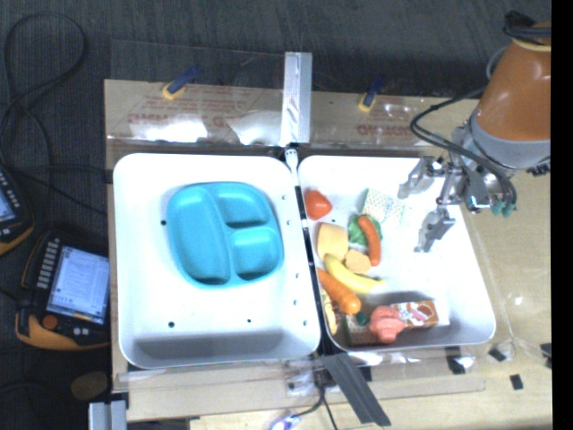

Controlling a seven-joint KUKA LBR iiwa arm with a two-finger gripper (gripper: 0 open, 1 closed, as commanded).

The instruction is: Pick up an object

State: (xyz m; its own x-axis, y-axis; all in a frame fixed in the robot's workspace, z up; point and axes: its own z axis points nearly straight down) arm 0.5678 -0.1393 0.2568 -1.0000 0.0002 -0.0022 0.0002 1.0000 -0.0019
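The right bin [466,276] holds a heap of toy food along its left side. There is a red tomato [316,204], a yellow wedge [331,237], a banana [351,278], a carrot [338,292], a green and orange piece [366,235], a pale green-dotted packet [383,206] and a pink and red packet [399,315]. My gripper [427,206] hangs over the bin's upper right part, to the right of the heap. It is open, with nothing between its fingers. The nearest piece is the pale packet, just to its left.
The left bin [143,321] holds a blue divided tray [224,231]. A raised divider [295,231] runs between the two bins. The arm's orange band [519,88] stands above the right bin's far right corner, with cables beside it. A handheld controller [67,285] lies at far left.
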